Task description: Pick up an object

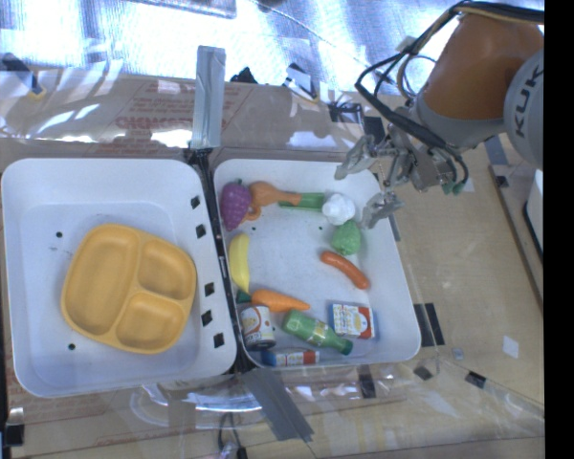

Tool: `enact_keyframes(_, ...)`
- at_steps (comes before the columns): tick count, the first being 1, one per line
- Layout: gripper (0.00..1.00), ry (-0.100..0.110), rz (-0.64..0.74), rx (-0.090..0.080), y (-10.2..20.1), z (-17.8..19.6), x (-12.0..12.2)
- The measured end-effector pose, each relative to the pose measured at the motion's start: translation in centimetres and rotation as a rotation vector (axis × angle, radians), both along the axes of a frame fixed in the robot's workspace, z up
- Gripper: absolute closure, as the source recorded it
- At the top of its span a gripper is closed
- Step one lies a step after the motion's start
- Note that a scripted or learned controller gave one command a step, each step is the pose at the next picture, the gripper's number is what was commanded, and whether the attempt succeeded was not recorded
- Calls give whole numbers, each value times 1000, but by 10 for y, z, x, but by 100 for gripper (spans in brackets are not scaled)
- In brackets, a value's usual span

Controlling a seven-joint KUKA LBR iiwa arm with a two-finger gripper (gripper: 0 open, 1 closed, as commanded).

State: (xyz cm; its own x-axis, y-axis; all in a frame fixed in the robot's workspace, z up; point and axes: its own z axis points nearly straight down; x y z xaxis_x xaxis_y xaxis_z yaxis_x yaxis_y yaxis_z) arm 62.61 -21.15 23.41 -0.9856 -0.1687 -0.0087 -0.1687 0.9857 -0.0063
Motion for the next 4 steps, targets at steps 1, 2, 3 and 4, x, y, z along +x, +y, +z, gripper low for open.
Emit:
enact_keyframes(1, 0, 18, 174, 8, 5, -126, -15)
enact_keyframes(2, 0, 10, 18, 6, 24, -143, -57)
enact_keyframes(3, 0, -4, -163, 2, 8, 6, 2)
enact_keyframes(4, 0, 6, -92, 4, 1, -141, -87)
